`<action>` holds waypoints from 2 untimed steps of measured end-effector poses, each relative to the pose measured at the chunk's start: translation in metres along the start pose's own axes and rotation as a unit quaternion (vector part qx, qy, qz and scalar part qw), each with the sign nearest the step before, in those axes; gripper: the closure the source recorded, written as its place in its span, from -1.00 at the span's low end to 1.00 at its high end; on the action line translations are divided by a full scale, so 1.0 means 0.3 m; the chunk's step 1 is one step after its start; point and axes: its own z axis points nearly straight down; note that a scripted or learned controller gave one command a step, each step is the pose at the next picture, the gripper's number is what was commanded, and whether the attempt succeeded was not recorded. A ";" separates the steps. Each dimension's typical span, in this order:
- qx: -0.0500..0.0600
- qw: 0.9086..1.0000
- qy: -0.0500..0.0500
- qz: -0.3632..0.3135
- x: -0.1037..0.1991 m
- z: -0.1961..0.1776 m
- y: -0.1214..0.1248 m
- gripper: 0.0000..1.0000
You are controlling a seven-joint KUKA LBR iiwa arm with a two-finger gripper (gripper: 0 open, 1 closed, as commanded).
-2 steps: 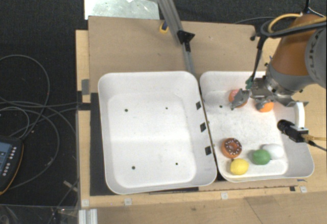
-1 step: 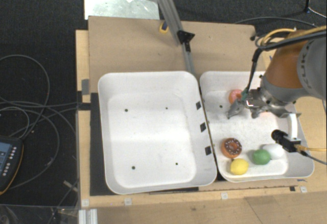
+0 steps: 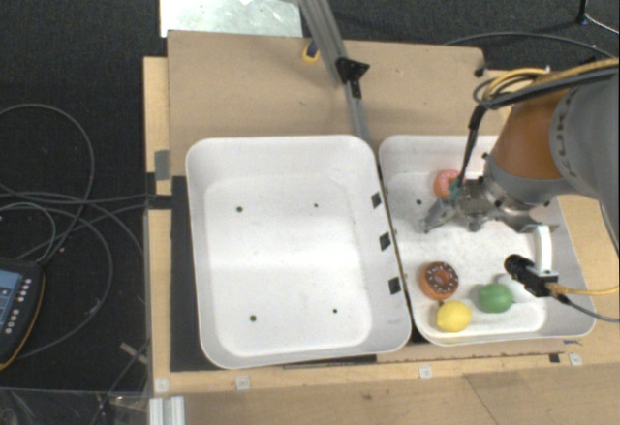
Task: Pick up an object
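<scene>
My gripper (image 3: 450, 217) hangs low over the back half of the right bin (image 3: 567, 317), on the grey arm with its orange band (image 3: 528, 137). A pink-red round object (image 3: 444, 183) lies just behind the gripper, partly hidden by it and by a green-tinted part of the wrist. Nearer the front of the same bin lie a brown doughnut with sprinkles (image 3: 440, 280), a yellow lemon-like object (image 3: 453, 317) and a green round object (image 3: 495, 297). All three lie apart from the gripper.
The left bin (image 3: 208, 220) stands against the right one, with black clips along the shared edge. A grey pole (image 3: 320, 12) slants in from the top. Cables run from the wrist, and a black-and-white fitting (image 3: 531, 268) sits near the green object.
</scene>
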 end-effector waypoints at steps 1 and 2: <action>-0.003 1.000 0.000 0.000 -0.001 -0.042 0.005 1.00; -0.004 1.000 -0.001 0.000 -0.006 -0.237 -0.020 1.00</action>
